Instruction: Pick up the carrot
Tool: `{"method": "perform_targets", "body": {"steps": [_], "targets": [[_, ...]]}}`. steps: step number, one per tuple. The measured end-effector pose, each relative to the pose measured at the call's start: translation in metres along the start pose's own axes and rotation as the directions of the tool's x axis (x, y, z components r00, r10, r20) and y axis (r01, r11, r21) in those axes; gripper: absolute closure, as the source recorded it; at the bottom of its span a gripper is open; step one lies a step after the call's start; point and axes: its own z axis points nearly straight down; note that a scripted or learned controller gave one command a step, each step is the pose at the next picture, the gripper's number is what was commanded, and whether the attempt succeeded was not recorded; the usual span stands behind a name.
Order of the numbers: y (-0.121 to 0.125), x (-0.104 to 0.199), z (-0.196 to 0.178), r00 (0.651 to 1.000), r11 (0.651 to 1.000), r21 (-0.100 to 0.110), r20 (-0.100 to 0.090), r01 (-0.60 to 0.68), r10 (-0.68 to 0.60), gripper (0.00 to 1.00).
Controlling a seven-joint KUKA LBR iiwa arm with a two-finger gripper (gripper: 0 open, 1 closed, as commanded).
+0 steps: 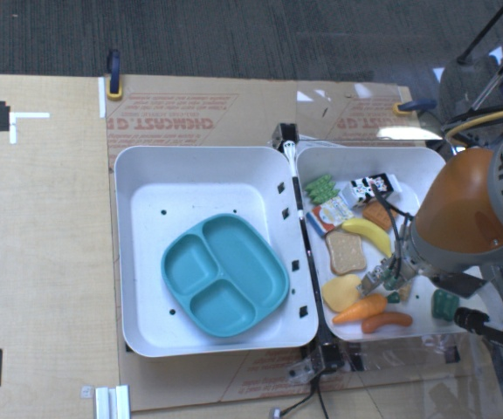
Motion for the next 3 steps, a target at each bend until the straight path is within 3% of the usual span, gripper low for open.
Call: {"method": "perform_targets", "body": {"steps": [1,2,3], "targets": [[0.033,0.063,-0.094,0.944,0.945,-0.003,0.004,-0.328,0.328,1.00],[0.033,0.063,-0.094,0.945,0.945,-0.003,0.004,-0.328,0.328,0.00],[0.049,-0.029,-0.062,0.955,0.955,-0.002,0.005,-0.298,0.298,0.00]]}}
